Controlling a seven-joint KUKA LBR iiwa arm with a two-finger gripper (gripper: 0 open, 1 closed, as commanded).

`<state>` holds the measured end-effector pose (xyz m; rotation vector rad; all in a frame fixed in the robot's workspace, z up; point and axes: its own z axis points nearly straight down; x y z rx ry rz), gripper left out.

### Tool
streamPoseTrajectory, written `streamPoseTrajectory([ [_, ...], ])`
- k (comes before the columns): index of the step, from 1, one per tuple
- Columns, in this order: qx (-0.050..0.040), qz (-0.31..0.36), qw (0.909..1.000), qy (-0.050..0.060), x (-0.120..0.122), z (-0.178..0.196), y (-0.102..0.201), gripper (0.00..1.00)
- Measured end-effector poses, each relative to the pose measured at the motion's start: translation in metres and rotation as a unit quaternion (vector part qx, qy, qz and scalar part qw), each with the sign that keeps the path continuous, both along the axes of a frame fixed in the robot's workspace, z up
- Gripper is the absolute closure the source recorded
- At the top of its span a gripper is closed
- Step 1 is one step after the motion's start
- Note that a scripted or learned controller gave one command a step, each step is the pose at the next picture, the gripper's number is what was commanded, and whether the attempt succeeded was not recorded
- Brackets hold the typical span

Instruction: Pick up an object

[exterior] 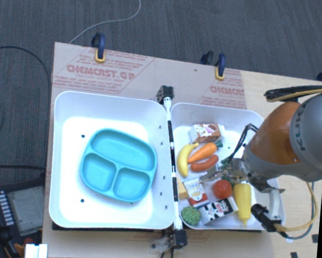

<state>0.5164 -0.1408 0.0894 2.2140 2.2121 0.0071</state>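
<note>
A: Starting at the far left, what lies on the floor?

B: A dark handheld pendant (pixel 22 206) sits at about 8 o'clock of the bench, with black cable looping above it.

A: And on the bench?

B: The left bin (pixel 55 144) holds a blue plate (pixel 118 165) with three compartments, lying flat near the bin's middle. Two blue clamps (pixel 98 41) grip the board's far edge, at roughly 11 and 1 o'clock.

A: Then the right bin (pixel 219 109)?

B: It carries the toy foods. A banana (pixel 184 158) curves along its 9 o'clock side. Just beside it, a carrot (pixel 203 151) lies slanted, with a red sausage (pixel 204 162) touching it underneath. A brown and white packet (pixel 206 132) rests at 12 o'clock of that group. A broccoli head (pixel 191 215) sits at 7 o'clock in the bin, next to a black, white and red carton (pixel 216 209).

A: Where is the arm?

B: It reaches in from 3 o'clock, its orange band over the bin's right half. The gripper (pixel 223 174) hangs low near the bin's middle, just beside the sausage's right end and at 12 o'clock of a red tomato (pixel 222 189).

A: Is the claw spread or pinching anything?

B: That cannot be told; the wrist hides too much. Nothing is seen caught in it. The tomato lies on the bin floor, and a yellow corn cob (pixel 243 201) lies at its 4 o'clock, close beside it.
</note>
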Motion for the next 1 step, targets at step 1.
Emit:
streamPoseTrajectory([
  [1,-0.0012,0.000,1.0000,-0.002,0.0014,0.0109,-0.0010,1.00],
])
